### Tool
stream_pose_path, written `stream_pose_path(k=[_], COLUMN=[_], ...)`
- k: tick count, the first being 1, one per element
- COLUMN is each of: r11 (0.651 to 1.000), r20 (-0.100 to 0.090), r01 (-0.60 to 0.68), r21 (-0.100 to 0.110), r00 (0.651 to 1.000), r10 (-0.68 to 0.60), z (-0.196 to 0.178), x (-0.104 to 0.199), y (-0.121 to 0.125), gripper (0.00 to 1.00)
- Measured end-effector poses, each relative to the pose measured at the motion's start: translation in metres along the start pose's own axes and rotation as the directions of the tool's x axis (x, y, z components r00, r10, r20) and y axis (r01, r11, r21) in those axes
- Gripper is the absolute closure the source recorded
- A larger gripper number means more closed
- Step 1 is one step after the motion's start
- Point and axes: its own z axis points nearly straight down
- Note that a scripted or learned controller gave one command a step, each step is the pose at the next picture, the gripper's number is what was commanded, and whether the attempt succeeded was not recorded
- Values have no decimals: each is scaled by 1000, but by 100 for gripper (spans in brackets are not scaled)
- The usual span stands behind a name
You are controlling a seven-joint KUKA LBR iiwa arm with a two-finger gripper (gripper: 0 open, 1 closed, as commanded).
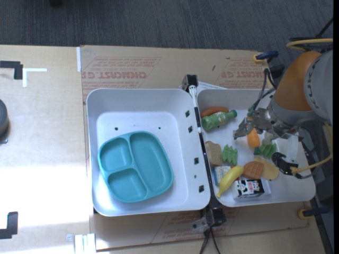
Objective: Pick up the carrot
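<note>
The carrot [254,139] is a short orange piece in the right bin [296,193], near its right-hand side, with a green leafy end [265,151] just below and right of it. My gripper [256,130] is down in this bin directly over the carrot, with its grey metal parts on either side of the orange piece. The arm's orange band and grey wrist rise to the right of it. Part of the carrot is covered by the gripper, and I cannot tell whether it is gripped.
The right bin also holds a green bottle [217,119], a red-orange long piece [214,110], a banana [230,178], a round waffle [254,169], a small carton [249,188] and green leaves [229,154]. The left bin [106,102] holds a teal divided plate [135,165].
</note>
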Motion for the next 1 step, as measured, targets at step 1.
stream_pose_path(k=[1], r11=[1000], r20=[1], r01=[-2], r21=[4], r00=[1000], r10=[2], z=[-7], x=[-1], y=[-1], gripper=[100])
